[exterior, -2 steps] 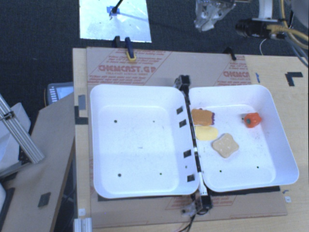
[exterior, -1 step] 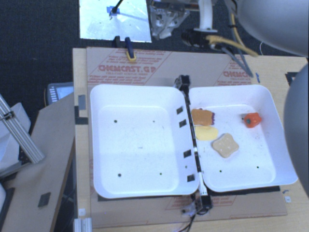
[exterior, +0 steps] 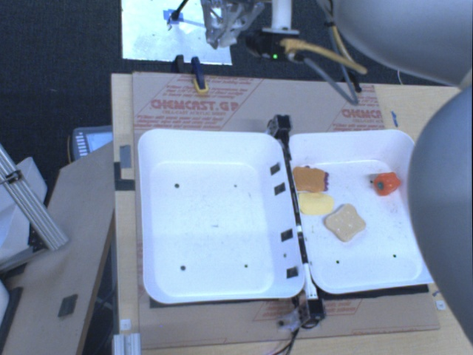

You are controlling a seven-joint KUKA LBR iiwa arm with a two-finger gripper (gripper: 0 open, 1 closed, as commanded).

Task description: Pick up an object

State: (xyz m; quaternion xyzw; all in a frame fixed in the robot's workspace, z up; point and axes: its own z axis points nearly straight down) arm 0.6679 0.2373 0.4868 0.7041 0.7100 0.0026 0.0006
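At top, gripper [exterior: 222, 22] blurred, apparently empty.

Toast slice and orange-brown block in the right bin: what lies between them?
In the camera view, a pale yellow flat piece lies between the toast slice and the orange-brown block, near the bin's left wall.

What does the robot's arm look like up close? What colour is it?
The big rounded grey arm has smooth, shiny shells. Its metal two-finger gripper looks silvery and see-through like a frame. Beside it runs a yellowish cable, and a tiny green light glows on a black part.
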